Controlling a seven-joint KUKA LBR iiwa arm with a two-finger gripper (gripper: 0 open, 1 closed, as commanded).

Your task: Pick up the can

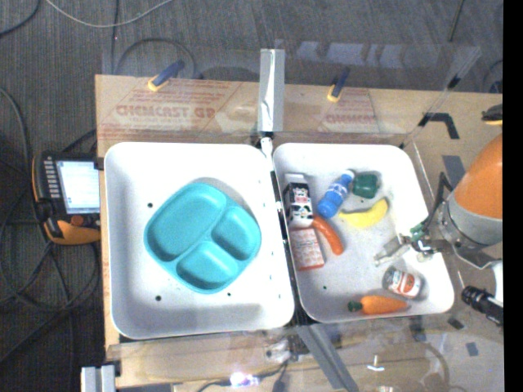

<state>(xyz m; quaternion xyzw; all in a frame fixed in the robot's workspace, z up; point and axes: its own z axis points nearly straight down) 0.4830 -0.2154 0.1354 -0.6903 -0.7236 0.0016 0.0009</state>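
Observation:
The can, red and white with a silver end, lies on its side near the front right corner of the right bin. My gripper hangs just above and slightly left of the can, a short gap away. Its thin metal fingers are spread open and nothing sits between them. The grey arm with its orange band comes in over the bin's right rim.
An orange carrot lies just in front of the can. Further left are a banana, a red sausage, a blue bottle, a green item and two cartons. A teal divided plate lies in the left bin.

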